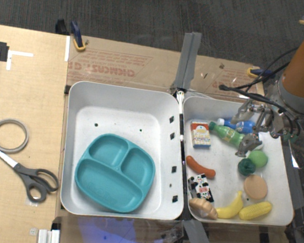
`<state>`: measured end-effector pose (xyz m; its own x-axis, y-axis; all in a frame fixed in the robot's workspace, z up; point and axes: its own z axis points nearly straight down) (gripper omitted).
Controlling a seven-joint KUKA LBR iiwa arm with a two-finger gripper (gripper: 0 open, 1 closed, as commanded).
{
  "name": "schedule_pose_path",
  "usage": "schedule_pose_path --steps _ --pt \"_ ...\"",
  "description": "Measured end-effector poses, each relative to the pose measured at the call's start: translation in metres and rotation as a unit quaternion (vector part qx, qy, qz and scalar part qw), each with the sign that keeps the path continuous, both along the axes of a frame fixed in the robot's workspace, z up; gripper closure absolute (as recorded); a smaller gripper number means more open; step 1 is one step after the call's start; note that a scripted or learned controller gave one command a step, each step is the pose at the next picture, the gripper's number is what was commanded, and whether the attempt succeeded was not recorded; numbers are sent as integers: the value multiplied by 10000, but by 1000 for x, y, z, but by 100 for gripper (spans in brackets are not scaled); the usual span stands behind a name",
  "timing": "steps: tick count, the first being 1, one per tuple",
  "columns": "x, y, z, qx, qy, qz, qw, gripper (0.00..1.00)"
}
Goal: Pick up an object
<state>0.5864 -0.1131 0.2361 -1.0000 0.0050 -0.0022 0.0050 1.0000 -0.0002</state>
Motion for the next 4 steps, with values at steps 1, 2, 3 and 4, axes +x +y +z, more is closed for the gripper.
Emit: schedule_pose_path --steps 1,2,3,4 --pt "4 11 -137 -11 -54 129 9999 0" --pt "-49 3 -136 -17 -89 -36 10000 0" --pt "28 0 -136 -10 -86 -364 9993 0" --pt "1 -62 -142 -3 -14 -303 9995 0"
